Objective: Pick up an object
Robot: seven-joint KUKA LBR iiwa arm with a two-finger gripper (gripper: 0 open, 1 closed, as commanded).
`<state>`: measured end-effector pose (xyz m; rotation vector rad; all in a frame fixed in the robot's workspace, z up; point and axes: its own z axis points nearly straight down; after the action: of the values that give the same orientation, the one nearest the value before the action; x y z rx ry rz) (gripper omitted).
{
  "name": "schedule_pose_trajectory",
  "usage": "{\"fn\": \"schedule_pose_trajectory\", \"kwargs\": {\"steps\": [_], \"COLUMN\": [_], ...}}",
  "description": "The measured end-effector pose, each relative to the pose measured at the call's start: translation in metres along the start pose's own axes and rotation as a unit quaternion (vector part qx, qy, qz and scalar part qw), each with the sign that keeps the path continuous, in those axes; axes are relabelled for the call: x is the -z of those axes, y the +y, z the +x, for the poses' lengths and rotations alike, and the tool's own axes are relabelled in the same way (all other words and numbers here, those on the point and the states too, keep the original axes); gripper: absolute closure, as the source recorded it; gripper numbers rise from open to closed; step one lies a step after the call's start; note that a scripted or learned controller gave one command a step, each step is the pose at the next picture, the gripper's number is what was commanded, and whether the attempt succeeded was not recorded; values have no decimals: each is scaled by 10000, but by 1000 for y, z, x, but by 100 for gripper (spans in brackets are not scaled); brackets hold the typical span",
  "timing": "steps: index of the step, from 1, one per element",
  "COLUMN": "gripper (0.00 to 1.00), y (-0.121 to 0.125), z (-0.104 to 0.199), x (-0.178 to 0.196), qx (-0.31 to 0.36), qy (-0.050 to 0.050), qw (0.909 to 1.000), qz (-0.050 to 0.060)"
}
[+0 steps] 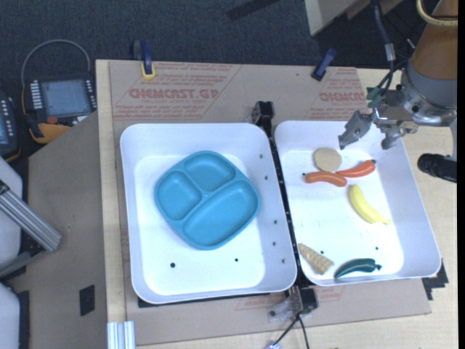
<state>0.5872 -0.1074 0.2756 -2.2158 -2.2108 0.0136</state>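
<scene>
Dark carpet behind, brown board for a bench [218, 86], two shallow white bins side by side on it. Left bin [142, 151]: one blue divided plate [207, 198], nothing else. Right bin [414, 217]: a small spread of toy food. Round tan cookie [327, 158] near the top, touching the upper edge of an orange-red sausage [325, 178]; a second reddish piece [357, 169], maybe a chilli, just beside it. Yellow banana [367, 204] lower right of those, tan cone-like piece [314, 257] near the bin's lower left corner, dark green pepper [356, 267] just beside it along the front wall.

Gripper [370, 133] above the far part of the right bin, just beyond and right of the cookie. Jaws spread, one finger out to each side, nothing between them.

Progress, as a judgement: barely begun. No object lifted, none touched; descent, closing and lifting all left to do.

Nearest candidates by position: cookie and sausage. Cookie round, no long axis to speak of. Sausage long axis nearly left-right across the view, slightly bowed. Reddish piece tilted, right end higher in the view. Banana long axis diagonal, upper left to lower right, tip toward the bin's right wall. Exact target impossible to tell.
</scene>
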Motion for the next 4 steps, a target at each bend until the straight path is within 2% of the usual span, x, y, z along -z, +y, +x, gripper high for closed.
{"fn": "schedule_pose_trajectory", "kwargs": {"steps": [1,2,4], "gripper": [0,0,0], "y": [2,3,9], "z": [0,-1,-5], "x": [7,-34,-152], "qx": [13,10,8], "qy": [-8,-7,-2], "qw": [10000,10000,10000], "qz": [-64,-50,-36]}}
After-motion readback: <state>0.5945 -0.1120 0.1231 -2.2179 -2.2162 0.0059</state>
